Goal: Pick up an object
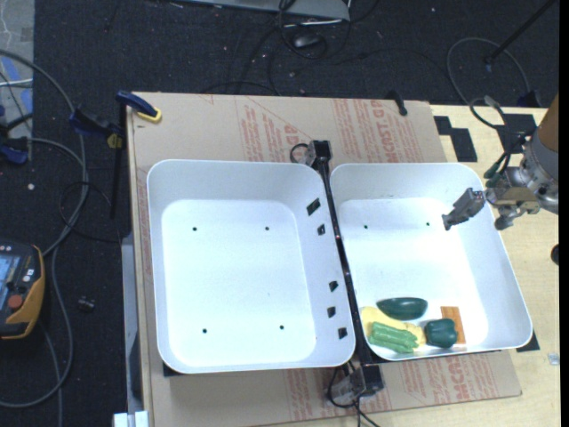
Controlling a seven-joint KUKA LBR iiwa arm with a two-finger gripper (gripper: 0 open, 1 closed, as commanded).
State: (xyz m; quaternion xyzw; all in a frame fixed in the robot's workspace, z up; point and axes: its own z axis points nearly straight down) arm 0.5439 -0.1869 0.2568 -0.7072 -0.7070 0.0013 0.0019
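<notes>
My gripper (484,213) hangs over the right edge of the right bin (400,185), with its two dark fingers spread apart and nothing between them. Several small objects lie well below it, in that bin's near corner. A dark green oval piece (402,308) rests there, with a light green ribbed piece (389,336) in front of it and a bit of yellow beside that. To their right sit a teal block (440,333) and a small orange-brown block (452,314).
The left bin (236,181) stands beside the right one, parted from it by a black divider with clips (335,256). Both rest on a cardboard sheet (267,127). Cables and a blue-and-yellow clamp (138,107) lie off the bench at the back left.
</notes>
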